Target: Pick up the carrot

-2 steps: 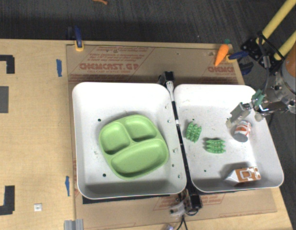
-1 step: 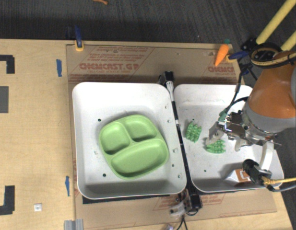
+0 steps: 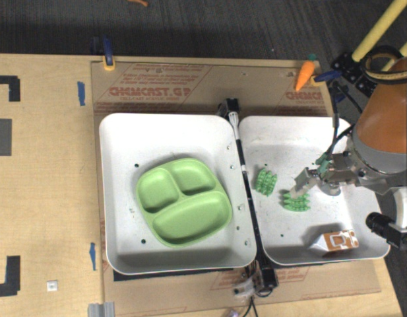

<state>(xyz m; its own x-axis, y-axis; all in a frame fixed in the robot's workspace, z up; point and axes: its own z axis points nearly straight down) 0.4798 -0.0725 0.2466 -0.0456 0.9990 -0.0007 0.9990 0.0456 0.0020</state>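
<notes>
Carrot [image 3: 305, 75]: you'll find it on the table behind the right bin [image 3: 335, 256], outside it.
Tool [image 3: 297, 189]: over that bin's green piece [image 3: 295, 203]; you can't tell its opening.

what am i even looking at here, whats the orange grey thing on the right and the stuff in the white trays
That is a robot arm, filmed by one camera fixed above the bench, looking down at a slant. Its pincer hangs over the right bin, just above a green toy. A second green piece and a small brown and white item also lie in that bin. The left bin holds a green divided plate. The carrot it should pick up lies outside the bins, on the cardboard behind them. Nothing shows between the fingers.
</notes>
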